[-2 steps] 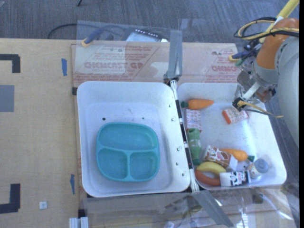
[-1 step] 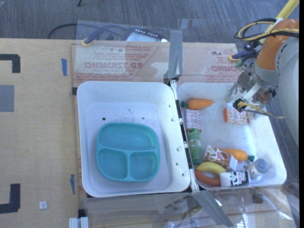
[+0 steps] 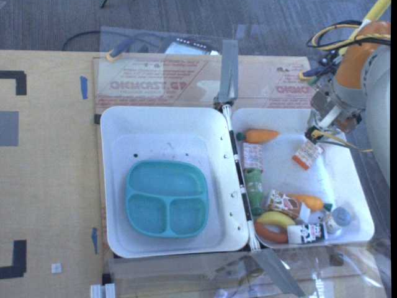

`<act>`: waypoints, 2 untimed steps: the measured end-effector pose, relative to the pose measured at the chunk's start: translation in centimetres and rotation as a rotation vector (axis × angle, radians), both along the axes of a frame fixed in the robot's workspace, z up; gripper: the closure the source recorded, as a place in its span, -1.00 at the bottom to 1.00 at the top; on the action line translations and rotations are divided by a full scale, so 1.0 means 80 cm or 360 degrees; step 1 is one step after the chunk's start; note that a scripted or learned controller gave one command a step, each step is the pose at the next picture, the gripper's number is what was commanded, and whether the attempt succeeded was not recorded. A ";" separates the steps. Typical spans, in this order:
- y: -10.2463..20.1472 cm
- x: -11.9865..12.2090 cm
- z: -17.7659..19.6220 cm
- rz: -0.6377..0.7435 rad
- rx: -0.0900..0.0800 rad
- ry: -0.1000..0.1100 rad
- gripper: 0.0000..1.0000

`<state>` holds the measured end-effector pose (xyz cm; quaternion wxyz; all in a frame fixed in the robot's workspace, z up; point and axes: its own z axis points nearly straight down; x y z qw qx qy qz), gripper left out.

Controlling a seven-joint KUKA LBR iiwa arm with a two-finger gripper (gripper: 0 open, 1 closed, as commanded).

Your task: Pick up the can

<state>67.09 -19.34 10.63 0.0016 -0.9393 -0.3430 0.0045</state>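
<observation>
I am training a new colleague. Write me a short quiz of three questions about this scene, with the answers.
1. True or false: the teal plate lies in the left bin.
2. Which bin holds the can? A) the left bin B) the right bin C) neither
3. Short answer: is the gripper nearer to the can or to the small orange carton?

Key: 1 true; 2 B; 3 the small orange carton.

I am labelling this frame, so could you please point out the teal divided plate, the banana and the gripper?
teal divided plate (image 3: 166,198): camera view, on the ridge between its compartments.
banana (image 3: 275,218): camera view, middle of its yellow curve.
gripper (image 3: 315,133): camera view, at its fingertips above the right bin.
</observation>
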 end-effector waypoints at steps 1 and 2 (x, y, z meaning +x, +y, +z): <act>-0.001 -0.003 -0.002 -0.0002 0.0002 0.0016 -1.00; -0.001 -0.003 -0.002 -0.0002 0.0002 0.0016 -1.00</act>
